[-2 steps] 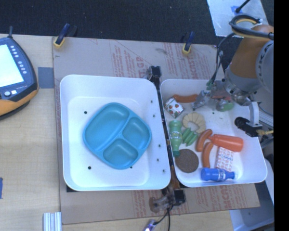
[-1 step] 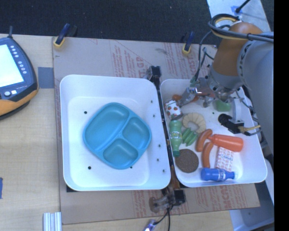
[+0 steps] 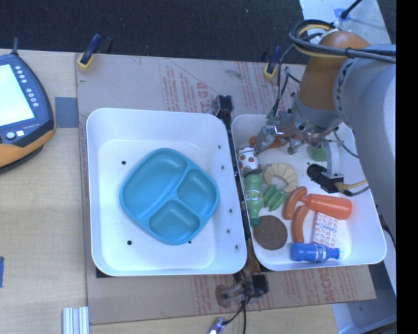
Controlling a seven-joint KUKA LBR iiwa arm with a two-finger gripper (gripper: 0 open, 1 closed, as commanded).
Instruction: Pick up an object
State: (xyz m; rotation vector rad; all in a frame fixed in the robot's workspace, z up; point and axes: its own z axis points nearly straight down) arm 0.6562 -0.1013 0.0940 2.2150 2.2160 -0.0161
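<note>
The right bin (image 3: 366, 252) holds several toy foods. A white and red ball (image 3: 247, 160) lies near its left wall, with a pale croissant (image 3: 280, 175) beside it. In front of these are a green bottle (image 3: 253, 193), green pods (image 3: 273, 198), two orange sausages (image 3: 297, 211), an orange carrot (image 3: 329, 205), a brown cookie (image 3: 270, 233), a pink wafer (image 3: 325, 228) and a blue bottle (image 3: 315, 253). My gripper (image 3: 284, 136) hangs low over the far end of this bin, just behind the ball and croissant. Nothing shows held in it.
The left bin (image 3: 101, 256) holds a blue divided plate (image 3: 169, 195). A tablet in an orange case (image 3: 14, 110) lies on the bench at the far left. The grey arm (image 3: 366, 96) covers the right bin's far right corner.
</note>
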